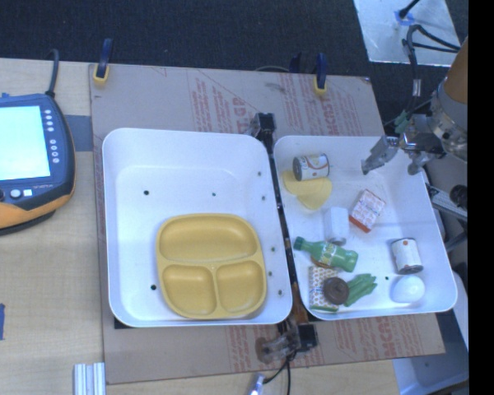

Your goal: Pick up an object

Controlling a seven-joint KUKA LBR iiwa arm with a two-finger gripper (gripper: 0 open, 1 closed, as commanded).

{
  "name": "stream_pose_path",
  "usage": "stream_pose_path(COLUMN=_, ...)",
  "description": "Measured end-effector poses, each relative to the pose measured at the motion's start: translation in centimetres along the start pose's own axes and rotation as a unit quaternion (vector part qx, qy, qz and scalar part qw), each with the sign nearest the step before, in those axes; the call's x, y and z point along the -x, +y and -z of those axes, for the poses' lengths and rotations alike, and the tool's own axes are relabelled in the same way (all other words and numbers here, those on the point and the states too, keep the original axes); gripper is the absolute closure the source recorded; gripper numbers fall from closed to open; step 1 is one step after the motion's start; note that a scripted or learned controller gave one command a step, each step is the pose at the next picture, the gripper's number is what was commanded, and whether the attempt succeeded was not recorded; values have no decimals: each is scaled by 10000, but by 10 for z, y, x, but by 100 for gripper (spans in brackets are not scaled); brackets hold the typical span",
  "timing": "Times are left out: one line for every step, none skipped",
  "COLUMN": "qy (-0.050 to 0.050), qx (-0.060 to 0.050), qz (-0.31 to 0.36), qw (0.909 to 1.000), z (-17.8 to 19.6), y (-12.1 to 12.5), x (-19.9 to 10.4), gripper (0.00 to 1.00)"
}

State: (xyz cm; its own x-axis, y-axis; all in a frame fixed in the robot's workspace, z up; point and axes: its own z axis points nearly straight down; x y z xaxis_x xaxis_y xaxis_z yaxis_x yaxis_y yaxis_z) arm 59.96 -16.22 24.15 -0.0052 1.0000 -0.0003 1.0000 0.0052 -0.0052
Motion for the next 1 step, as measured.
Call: stream_pose_path(qy=-2, qx=-18, qz=0, qw=10000, z=-122, y=4, x=32, gripper=0)
